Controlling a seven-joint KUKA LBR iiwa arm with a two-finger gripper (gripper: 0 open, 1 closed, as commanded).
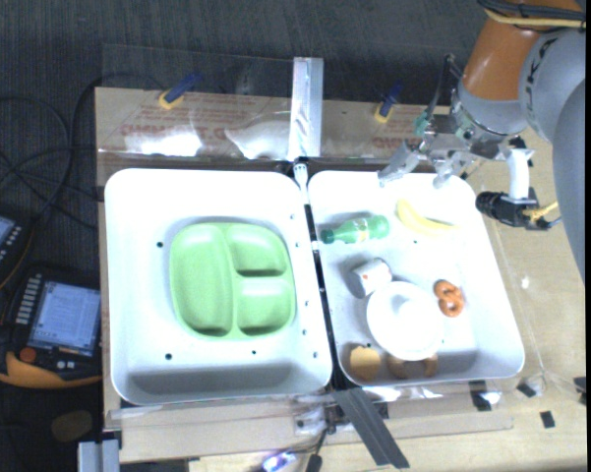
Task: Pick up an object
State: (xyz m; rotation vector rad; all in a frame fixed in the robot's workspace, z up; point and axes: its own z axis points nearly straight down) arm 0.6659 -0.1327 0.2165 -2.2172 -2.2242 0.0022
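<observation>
1. White right bin (502, 293) holds all the candidates. Nearest the camera, brown pieces (366, 362) sit jammed against the front wall; poor picks, no side room for a finger.
2. White round lid or bowl (405, 320) sits mid-bin, touching or overlapping the brown pieces. Looks too wide for a pinch; skip it.
3. Orange pretzel-shaped toy (449, 297) lies just right of the round piece. Low and small, so likely a slip risk.
4. Small white and red cup-like item (370, 275) is just left of the round piece, tipped over; exact shape unclear.
5. Green bottle (355, 230) lies on its side beside the centre divider. A finger on the divider side would be tight.
6. Banana (422, 217) lies near the far wall with open floor around it. Best target by this reading: span its narrow width and descend straight.
7. Jaws (425, 164) appear apart and empty, hovering over the far rim of the right bin, near the banana.
8. Left bin (138, 264) carries just a green divided tray (232, 278); free room for a drop.
9. Counter (556, 293) to the right is bare.
</observation>
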